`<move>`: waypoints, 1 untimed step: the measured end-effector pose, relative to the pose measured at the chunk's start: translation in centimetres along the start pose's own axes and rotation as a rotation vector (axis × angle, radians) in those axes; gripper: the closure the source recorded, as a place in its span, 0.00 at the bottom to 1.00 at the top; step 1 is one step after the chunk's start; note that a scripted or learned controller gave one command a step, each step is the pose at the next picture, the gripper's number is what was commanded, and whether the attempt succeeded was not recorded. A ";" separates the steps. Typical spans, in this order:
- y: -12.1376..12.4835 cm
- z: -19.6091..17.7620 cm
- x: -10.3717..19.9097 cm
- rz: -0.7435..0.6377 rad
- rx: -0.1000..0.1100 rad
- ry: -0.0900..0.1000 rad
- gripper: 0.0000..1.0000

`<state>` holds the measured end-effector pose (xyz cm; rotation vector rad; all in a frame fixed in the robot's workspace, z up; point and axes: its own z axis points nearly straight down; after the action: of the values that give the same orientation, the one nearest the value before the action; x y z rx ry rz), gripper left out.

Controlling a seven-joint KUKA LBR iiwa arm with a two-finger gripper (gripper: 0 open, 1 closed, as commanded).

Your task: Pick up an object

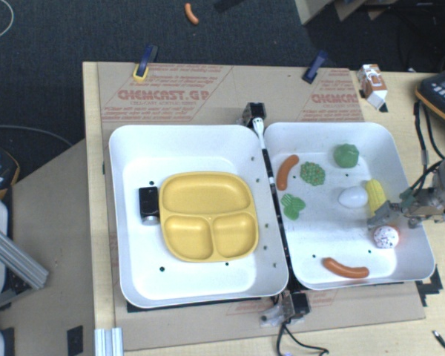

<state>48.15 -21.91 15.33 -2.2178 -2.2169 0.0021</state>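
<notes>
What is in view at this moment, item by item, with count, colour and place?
bins: 2, white, side by side on the bench
divided plate: 1, yellow, left bin
small block: 1, black, left bin, beside the plate
sausages: 2, orange-red, right bin, one near the divider, one near the front edge
leafy pieces: 3, green, right bin, upper half
egg shape: 1, white, right bin centre
corn: 1, yellow, right of the egg shape
speckled ball: 1, white and pink, right bin, front right
pincer: 1, grey, over the right bin's right side, above the speckled ball
</notes>
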 end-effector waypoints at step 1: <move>0.1 4.9 1.0 -0.001 0.000 0.000 0.00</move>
<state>48.17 -20.85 10.42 -2.2168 -2.2173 0.0020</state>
